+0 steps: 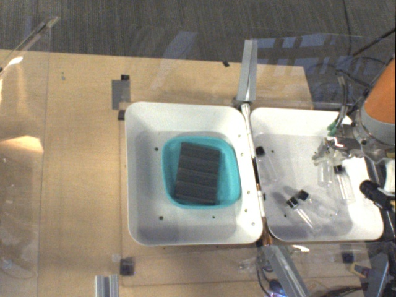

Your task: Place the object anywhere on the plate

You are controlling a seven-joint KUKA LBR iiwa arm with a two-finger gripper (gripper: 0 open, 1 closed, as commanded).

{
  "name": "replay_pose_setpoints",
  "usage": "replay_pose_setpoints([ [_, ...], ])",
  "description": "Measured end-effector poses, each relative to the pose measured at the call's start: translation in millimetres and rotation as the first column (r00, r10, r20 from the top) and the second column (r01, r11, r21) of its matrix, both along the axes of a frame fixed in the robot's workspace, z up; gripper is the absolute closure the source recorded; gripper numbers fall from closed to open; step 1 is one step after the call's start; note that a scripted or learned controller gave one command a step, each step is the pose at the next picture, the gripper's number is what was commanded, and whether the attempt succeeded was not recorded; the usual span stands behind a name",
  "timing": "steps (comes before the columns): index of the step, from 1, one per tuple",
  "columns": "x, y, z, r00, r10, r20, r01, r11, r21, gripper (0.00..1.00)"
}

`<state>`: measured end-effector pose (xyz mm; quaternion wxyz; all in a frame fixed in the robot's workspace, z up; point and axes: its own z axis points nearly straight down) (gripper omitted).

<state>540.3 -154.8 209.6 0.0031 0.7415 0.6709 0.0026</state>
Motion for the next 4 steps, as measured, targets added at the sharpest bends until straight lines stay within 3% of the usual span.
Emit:
replay_pose_setpoints([
  [1,-26.4,77.7,-25.2,0.951,0.309,-0.004,-0.309,0.951,0.0,1.0],
  [2,7.1,138.1,-23.8,0.861,0.509,-0.001,-0.509,0.861,-0.002,1.0],
  [3,7.2,137.7,-23.6,0.861,0.509,-0.001,-0.509,0.861,-0.002,0.0],
  [4,54.7,188.9,-0.4,0.858,0.514,-0.001,-0.514,0.858,-0.002,0.0],
])
